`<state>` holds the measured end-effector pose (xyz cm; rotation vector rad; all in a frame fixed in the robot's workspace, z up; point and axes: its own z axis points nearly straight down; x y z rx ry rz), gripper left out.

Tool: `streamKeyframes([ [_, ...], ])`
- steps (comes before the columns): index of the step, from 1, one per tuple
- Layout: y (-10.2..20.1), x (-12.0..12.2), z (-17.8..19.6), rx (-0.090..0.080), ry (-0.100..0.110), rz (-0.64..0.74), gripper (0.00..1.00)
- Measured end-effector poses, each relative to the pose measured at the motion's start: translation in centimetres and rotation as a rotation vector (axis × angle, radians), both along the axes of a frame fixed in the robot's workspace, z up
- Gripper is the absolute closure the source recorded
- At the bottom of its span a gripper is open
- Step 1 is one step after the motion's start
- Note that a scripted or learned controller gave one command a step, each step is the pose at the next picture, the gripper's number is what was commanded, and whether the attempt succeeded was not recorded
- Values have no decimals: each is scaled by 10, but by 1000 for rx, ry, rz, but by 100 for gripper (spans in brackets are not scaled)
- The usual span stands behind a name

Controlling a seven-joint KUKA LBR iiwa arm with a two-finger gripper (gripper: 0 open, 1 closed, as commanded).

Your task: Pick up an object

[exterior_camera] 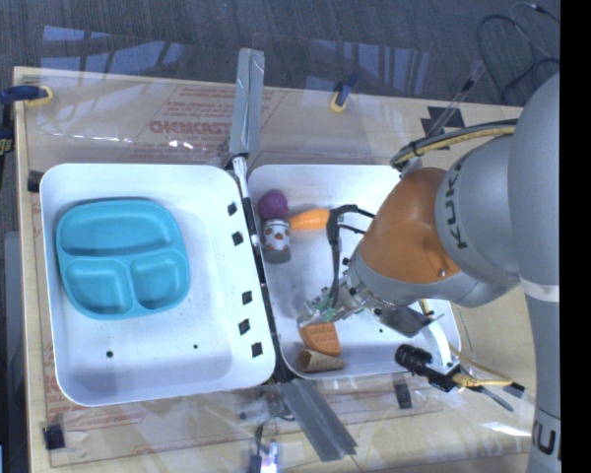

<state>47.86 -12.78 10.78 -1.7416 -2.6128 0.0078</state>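
In the right bin point(305, 180) lie a purple ball-like thing point(273, 204), a small can point(276, 240) just below it, an orange carrot-like piece point(309, 220) and, near the front wall, an orange-brown wedge point(322, 339) on a tan piece point(318, 362). My gripper point(326, 308) is low over the bin floor, right above the wedge, with a small greenish thing at its tip. The orange wrist band and grey arm hide the bin's right half.
The left bin point(217, 353) holds a blue three-compartment tray point(123, 255). A grey divider strip point(246, 97) runs between the bins. Blue clamps sit at the bench's back edge point(343, 94) and left corner point(22, 94).
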Motion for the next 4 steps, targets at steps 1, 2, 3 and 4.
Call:
streamKeyframes([
  [1, 0, 0, 0, 0, 0, 0, 0],
  [2, 11, 0, -11, -21, -19, 29, 0],
  [3, 20, 0, -6, -4, -7, 43, 100],
  [4, 11, 1, -3, -18, -16, 34, 0],
])
